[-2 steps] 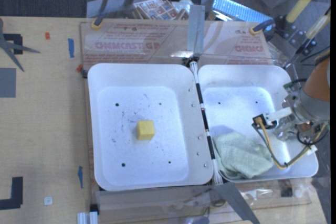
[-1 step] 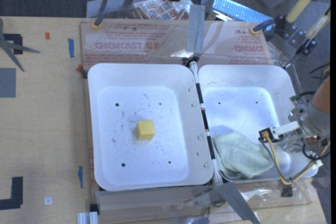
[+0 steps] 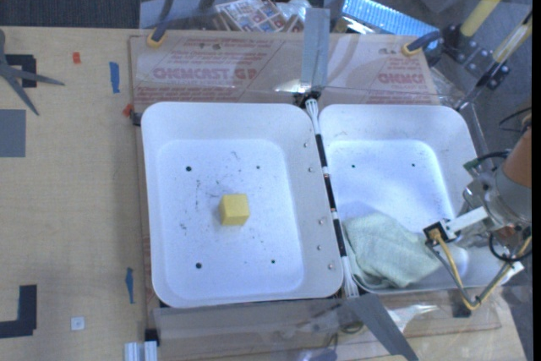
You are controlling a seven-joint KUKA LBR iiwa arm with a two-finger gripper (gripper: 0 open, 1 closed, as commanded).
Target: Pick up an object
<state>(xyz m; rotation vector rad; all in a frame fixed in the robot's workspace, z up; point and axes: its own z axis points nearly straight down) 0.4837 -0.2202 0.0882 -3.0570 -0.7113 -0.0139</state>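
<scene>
Cube [image 3: 235,209] in left bin [image 3: 173,127], cloth [image 3: 387,251] in right

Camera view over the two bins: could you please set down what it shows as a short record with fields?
left bin: one yellow block, near the middle of the floor
right bin: one pale green cloth, crumpled in the near left corner
pincer: over the right side of the right bin, beside the cloth, far from the block
task state: block and cloth both lie in their bins, neither lifted
</scene>
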